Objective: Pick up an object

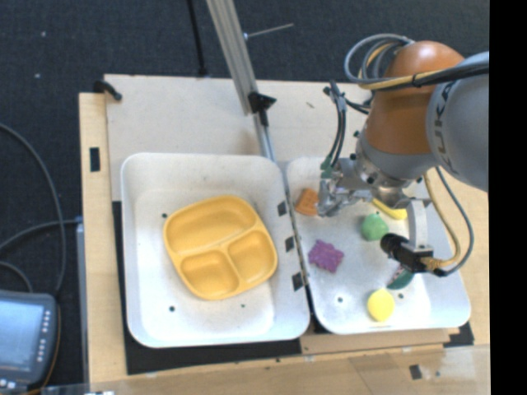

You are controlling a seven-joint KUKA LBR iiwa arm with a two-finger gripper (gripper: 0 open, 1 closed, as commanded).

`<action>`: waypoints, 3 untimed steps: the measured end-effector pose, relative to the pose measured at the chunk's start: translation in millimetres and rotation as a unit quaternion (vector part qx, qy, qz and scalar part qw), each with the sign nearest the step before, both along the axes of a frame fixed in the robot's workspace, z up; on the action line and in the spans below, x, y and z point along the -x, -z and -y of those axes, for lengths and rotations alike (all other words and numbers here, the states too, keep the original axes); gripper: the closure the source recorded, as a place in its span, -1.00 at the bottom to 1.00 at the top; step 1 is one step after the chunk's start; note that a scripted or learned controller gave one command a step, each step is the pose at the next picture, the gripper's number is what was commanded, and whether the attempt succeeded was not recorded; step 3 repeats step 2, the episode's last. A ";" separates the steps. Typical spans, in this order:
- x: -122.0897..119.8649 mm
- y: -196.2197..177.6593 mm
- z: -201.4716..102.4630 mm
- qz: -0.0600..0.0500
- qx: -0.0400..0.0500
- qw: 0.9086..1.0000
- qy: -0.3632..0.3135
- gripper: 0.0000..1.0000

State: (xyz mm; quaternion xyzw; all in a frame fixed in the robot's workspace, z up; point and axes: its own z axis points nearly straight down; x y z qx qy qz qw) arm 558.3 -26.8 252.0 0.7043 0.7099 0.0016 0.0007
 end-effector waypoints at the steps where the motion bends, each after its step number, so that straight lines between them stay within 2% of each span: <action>1: -11.6 -0.7 -55.9 -0.001 0.000 1.000 0.000 1.00; 2: -7.8 -2.7 -103.1 -0.001 0.000 1.000 0.000 1.00; 3: -7.8 -2.7 -103.1 -0.001 0.000 1.000 0.000 1.00</action>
